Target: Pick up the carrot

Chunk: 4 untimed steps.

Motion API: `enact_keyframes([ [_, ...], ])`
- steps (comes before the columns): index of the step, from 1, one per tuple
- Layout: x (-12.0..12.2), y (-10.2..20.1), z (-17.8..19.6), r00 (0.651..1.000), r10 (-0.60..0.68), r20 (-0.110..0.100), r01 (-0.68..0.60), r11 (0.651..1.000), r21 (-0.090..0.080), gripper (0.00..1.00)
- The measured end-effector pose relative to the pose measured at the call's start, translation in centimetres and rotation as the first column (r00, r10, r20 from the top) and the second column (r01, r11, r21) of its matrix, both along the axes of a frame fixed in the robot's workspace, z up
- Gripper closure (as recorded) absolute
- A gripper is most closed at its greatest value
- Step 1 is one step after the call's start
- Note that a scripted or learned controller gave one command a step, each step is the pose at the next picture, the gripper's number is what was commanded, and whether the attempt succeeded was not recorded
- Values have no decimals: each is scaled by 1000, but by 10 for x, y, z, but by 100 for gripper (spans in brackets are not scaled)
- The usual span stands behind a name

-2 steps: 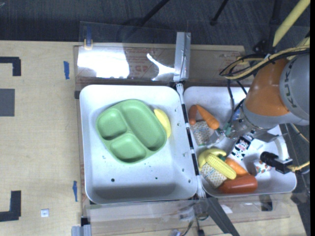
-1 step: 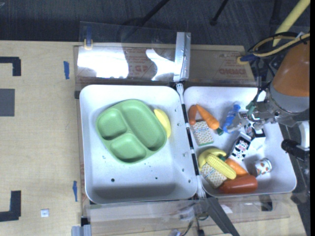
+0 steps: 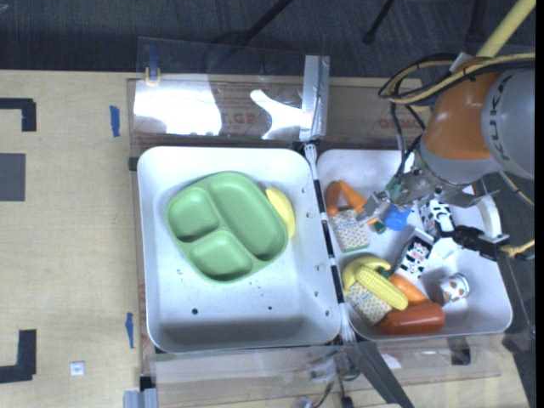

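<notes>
The gripper hangs low over the right bin, and whether it is open or closed I cannot tell. Just left of it, the carrot lies against the bin's upper left wall, orange and free. A blue piece sits right beneath the tool. Further down, corn rests on a long red-orange vegetable, near a small round toy. Left bin: green divided plate, yellow piece at its edge. Pale wooden bench all round. The black-and-white items by the wrist are hard to make out.
</notes>
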<state>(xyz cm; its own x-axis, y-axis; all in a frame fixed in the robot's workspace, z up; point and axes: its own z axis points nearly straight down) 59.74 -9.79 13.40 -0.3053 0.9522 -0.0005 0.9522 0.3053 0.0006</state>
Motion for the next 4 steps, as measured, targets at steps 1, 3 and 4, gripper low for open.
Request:
enact_keyframes([
  [1,28,-50,11,990,144,2,-144,990,-1,0],
  [3,56,-1,-40,984,176,2,-176,984,-1,0],
  [4,57,0,-31,984,178,4,-178,984,-2,100],
])
